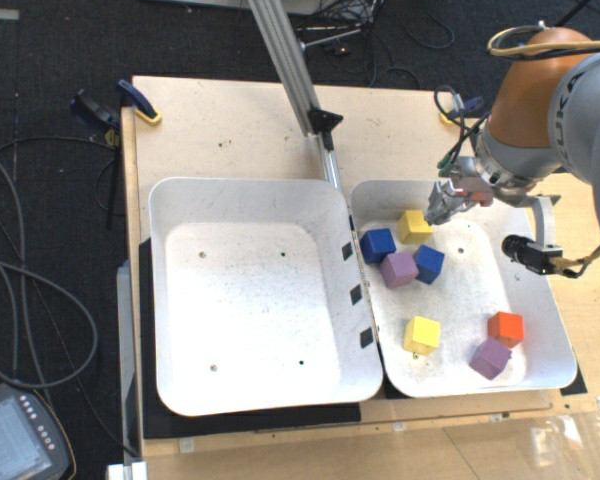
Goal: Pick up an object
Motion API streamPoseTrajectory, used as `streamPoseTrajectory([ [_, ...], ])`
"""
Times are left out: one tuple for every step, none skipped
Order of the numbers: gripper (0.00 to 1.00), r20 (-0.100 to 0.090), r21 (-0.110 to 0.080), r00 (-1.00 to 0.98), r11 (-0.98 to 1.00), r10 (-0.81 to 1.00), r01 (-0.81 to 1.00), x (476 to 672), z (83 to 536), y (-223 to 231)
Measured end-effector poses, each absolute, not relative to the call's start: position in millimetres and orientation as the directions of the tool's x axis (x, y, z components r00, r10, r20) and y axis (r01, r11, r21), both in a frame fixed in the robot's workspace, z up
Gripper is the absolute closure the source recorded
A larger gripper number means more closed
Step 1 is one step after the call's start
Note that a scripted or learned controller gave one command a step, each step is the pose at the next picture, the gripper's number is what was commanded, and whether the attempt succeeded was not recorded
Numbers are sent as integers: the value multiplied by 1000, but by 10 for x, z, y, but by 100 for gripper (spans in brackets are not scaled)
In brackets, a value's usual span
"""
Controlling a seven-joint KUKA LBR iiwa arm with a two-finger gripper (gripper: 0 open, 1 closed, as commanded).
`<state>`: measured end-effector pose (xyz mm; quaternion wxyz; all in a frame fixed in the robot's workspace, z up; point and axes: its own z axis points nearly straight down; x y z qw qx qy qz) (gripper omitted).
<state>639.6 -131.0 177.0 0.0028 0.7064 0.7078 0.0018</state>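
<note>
- Near edge of the bench (280, 438): 2 shallow white bins are seen side by side, the left bin (180, 208) and the right bin (540, 368).
- Near right corner of the right bin: a purple cube (490, 358) is seen, with an orange cube (506, 327) just beside it, toward the right wall.
- Near half of the right bin, toward its left wall: a yellow cube (422, 334) is seen standing apart from the others.
- Middle of the right bin, close to its left wall: a cluster of 3 is formed by a second purple cube (399, 268), a blue cube (429, 264) touching its right side, and another blue cube (377, 244) just beside it on the far left.
- Far part of the right bin: a second yellow cube (414, 226) is seen just beyond the cluster.
- The gripper (442, 211) is seen low over the far part of the right bin, its tip just beside the right face of the second yellow cube; no cube is seen between the fingers, and it cannot be told how wide they stand.
- Far right: the grey arm (560, 98) with its orange band is seen reaching in over the bench edge.
- Far edge of the bench: a metal pole (285, 53) is seen rising at a slant from between the bins.
</note>
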Motion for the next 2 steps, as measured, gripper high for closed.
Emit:
streamPoseTrajectory([
  [100, -2, 7, -1, 1, 1000, 1000, 6345, 2230, -1332],
  [100, -2, 8, -3, 3, 1000, 1000, 6452, 2819, -1325],
])
